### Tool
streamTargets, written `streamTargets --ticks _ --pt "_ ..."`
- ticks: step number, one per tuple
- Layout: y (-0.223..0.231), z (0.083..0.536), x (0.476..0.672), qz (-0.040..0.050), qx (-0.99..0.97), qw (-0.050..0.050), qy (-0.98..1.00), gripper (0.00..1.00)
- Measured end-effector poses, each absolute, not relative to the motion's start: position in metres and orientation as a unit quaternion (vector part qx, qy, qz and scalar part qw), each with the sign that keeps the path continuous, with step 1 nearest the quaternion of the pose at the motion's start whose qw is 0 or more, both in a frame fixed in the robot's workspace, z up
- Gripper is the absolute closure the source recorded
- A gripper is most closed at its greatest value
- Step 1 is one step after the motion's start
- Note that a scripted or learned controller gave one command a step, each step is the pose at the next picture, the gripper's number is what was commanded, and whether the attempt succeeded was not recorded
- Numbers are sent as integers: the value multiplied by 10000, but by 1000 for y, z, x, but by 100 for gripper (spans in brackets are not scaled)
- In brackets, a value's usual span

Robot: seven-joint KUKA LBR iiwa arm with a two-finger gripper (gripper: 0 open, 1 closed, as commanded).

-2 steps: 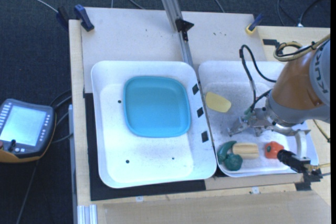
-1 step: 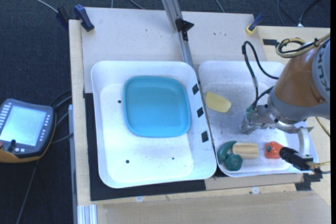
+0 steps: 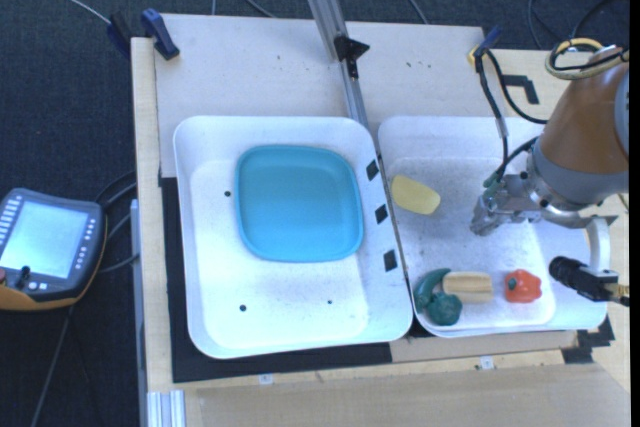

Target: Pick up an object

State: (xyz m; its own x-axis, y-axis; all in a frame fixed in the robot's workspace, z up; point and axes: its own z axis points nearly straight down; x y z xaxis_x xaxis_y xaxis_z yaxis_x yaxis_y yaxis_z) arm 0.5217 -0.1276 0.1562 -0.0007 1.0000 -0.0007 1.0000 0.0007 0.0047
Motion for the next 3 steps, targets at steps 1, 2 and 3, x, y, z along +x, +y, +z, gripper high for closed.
streamTargets --ticks 1,2,3 --pt "-120 202 527 15 7067 18 7075 100" --pt "-120 255 528 17 7069 20 7073 100" --pt "-73 243 536 2 7057 -5 7085 100"
